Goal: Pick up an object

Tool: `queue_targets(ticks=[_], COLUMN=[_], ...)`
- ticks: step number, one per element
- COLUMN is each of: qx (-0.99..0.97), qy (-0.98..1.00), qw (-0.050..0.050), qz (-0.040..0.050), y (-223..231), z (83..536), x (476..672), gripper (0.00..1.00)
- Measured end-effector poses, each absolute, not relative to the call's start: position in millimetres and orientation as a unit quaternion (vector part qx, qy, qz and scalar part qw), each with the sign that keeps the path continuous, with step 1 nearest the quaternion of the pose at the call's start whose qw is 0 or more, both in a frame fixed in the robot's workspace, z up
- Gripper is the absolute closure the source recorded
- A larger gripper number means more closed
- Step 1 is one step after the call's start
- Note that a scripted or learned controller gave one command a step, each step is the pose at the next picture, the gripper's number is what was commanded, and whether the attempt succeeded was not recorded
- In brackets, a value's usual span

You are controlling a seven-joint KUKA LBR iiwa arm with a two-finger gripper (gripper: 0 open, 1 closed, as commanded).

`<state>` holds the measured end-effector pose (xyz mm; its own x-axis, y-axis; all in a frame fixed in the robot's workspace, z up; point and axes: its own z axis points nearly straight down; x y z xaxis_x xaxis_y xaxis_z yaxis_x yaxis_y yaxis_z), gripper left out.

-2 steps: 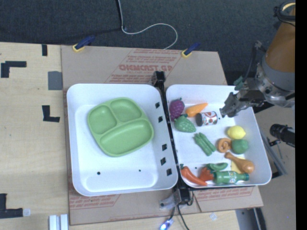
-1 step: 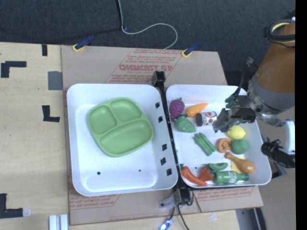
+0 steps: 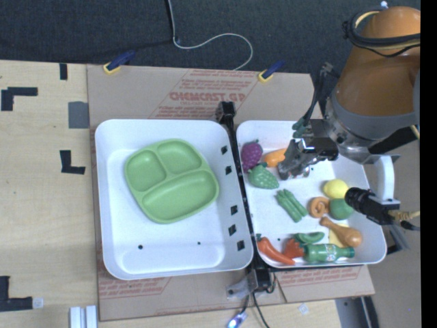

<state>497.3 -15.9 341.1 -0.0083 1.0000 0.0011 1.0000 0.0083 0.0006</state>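
Hand hangs low over the upper left part of the right bin, dark and cluttered with cables, and whether it is spread or closed I cannot tell from this slanted view, nor can I see anything caught in it. It sits just beside an orange piece, with the purple grapes a little further left and a green leafy vegetable just below them. Judging by that, the step in hand looks like the descent or final line-up for a pick, with no object taken so far. Other candidates lie in the same bin: a green bean pod near the middle, a yellow lemon touching a green ball, an orange ring, a drumstick, and along the near wall a red chilli and a green bottle crowded together. The left bin holds a green divided plate, well apart from the action. The next move probably calls for settling on one target, most likely the orange piece, centring over it so the neighbouring grapes and leafy vegetable are not nudged, then closing and lifting straight up. The crowding there is the main risk: a slightly off approach could push the piece against the bin wall instead of gripping it.
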Motion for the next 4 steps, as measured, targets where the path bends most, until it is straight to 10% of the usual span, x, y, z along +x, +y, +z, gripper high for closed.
queue_targets(ticks=[4], qx=[-0.706], qy=[-0.708], qw=[-0.001], qz=[-0.0014], y=[80], z=[465], x=[483.9], gripper=[1.0])
